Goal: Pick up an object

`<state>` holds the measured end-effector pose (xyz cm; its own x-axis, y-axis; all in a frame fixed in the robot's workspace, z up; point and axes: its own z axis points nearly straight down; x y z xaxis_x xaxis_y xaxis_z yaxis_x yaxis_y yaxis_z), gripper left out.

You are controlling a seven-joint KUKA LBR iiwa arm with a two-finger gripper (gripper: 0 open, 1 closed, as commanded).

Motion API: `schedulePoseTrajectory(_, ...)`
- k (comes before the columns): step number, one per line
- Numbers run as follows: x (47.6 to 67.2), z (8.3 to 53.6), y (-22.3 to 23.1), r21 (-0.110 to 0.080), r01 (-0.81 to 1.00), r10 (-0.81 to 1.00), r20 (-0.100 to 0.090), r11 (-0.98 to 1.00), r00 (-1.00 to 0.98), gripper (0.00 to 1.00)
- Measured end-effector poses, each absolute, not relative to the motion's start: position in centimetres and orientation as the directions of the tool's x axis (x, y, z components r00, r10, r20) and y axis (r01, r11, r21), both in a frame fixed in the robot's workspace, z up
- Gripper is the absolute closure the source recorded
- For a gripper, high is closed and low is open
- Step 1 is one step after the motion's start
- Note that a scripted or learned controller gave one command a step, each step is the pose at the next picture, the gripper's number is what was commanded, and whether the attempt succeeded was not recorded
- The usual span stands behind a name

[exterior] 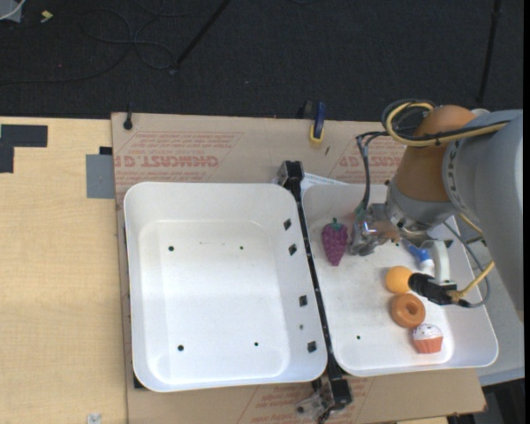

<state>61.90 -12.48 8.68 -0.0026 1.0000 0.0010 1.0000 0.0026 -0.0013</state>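
Purple grapes lie in the right bin beside the hand; its grip unclear.

1 fixed camera looks down at a slant on 2 white bins, arm entering from right.

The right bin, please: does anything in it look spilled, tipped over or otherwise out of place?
Nothing stands out. In the right bin, the purple grapes, the orange ball, the doughnut and the cupcake lie apart on its floor. The gripper sits just right of the grapes.
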Motion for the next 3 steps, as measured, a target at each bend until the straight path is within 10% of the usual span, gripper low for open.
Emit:
schedulePoseTrajectory(1, 61.8, 8.7, -12.6, -0.004, 1.0, 1.0, 0.001, 0.001, -0.001, 0.0)
schedulePoseTrajectory(2, 64.5, 8.7, -17.4, -0.001, 1.0, 1.0, -0.001, -0.001, 0.001, 0.0)
schedulePoseTrajectory(3, 64.3, 9.6, -17.3, -0.007, 1.0, 1.0, 0.001, 0.002, -0.002, 1.0)
